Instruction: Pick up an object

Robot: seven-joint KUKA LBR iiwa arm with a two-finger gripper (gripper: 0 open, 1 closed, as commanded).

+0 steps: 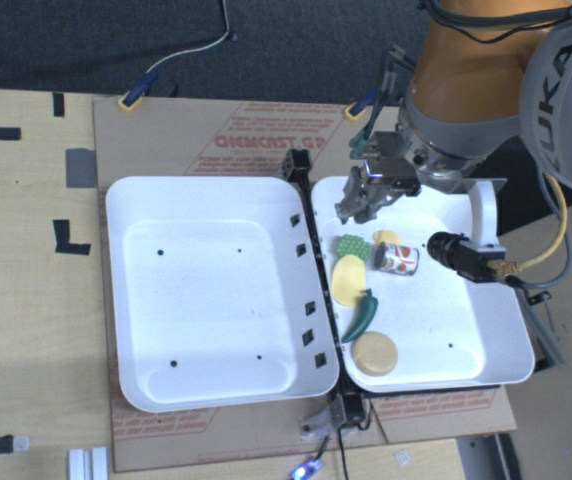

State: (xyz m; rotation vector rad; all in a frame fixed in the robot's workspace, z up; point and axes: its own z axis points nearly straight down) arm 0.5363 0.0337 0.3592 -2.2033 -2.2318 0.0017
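The grey two-finger gripper (354, 208) hangs over the far left corner of the right shallow white plastic bin (486, 353); whether it is open I cannot tell, and nothing shows in its grasp. This looks like the approach. Just near of it sit a small green textured block (355, 247), a yellow lemon-shaped toy (348, 279) and a red-and-white can (399, 259). Descent must avoid the central wall; open floor lies right.

Fixed overhead camera, slanted down on both bins (126, 268), moderately near

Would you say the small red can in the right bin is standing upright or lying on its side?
On its side. The red can shows its long labelled wall to the camera, lying across the right bin floor.
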